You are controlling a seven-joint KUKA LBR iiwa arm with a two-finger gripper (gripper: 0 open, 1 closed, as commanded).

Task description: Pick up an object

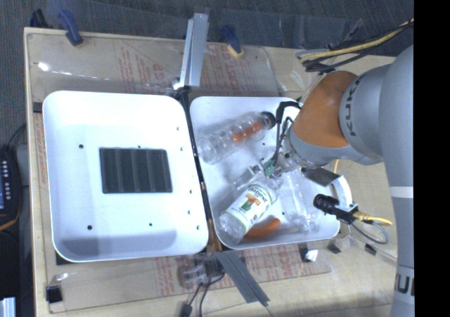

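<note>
Dark carpet is surrounding a wooden bench (42, 62) that is carrying two shallow white bins side by side.

1. Objects. The right bin (211, 108) is holding the candidates for picking. A clear bottle with an orange cap (235, 135) is lying on its side toward the far edge. A second bottle with a green-and-white label (247, 210) is lying tilted toward the near edge, its base near the near-left corner. An orange item (264, 227) is lying just beside it against the near wall; its identity cannot be resolved. Crumpled clear plastic (299, 203) is occupying the near-right part of the bin.

2. End effector. The gripper (273, 165) is reaching down into the middle of the right bin, between the two bottles and close above the labelled one. Whether it is spread or pressed together cannot be determined, because the wrist is covering it. Nothing is visibly sitting in it.

3. Arm. The grey arm (383, 119), with its orange band (320, 119), is extending in from the right over the bin's far-right corner.

4. Left bin. The left bin (63, 126) is containing a dark ribbed rectangular panel (136, 170).

5. Progress. Judging from this layout, the approach is under way, while the grasp and lift are remaining. All objects are resting on the bin floor.
</note>
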